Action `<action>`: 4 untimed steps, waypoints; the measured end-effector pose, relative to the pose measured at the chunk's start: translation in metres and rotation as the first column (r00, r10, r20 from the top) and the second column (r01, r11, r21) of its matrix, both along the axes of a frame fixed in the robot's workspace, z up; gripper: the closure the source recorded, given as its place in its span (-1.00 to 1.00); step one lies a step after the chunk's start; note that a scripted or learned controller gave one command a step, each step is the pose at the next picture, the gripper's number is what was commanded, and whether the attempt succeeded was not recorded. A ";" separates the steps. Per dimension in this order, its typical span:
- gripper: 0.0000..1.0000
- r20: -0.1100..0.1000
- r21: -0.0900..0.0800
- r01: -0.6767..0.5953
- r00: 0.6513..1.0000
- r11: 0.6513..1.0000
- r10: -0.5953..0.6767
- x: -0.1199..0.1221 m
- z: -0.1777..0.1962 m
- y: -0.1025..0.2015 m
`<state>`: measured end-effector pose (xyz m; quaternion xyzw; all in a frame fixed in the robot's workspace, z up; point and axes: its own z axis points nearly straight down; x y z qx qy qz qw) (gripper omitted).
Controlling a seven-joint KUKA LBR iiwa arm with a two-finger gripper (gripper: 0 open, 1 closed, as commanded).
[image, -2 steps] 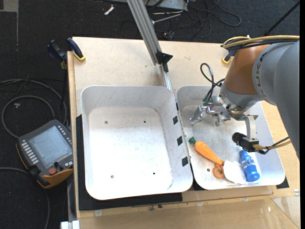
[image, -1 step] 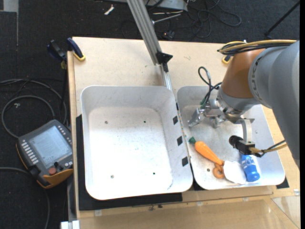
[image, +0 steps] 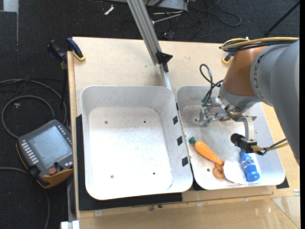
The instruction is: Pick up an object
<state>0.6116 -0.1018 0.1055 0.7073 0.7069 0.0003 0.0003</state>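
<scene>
Bins side by side on the bench: left bin point(image: 95, 99) bare white floor with a few dark specks; right bin point(image: 267, 175) holding four things. Carrot point(image: 208, 151) lies near the bin's centre, green end toward 10 o'clock. Small brown ring point(image: 218, 172) sits at the carrot's 5 o'clock, touching a white piece point(image: 231, 171). Blue bottle point(image: 249, 167) lies at the white piece's 3 o'clock, black cap toward 11 o'clock. Gripper point(image: 204, 120) hangs low over the right bin at the carrot's 12 o'clock, apart from it; nothing is seen between its tips, and their spread cannot be told.
</scene>
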 end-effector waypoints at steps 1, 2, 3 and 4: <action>1.00 0.003 0.000 -0.002 1.000 1.000 0.002 -0.008 0.050 0.004; 1.00 0.006 -0.001 -0.004 1.000 1.000 0.004 -0.009 0.103 0.014; 1.00 0.005 -0.001 -0.005 1.000 1.000 0.005 -0.001 0.148 0.017; 1.00 -0.003 0.001 -0.007 1.000 1.000 0.007 -0.020 0.141 0.057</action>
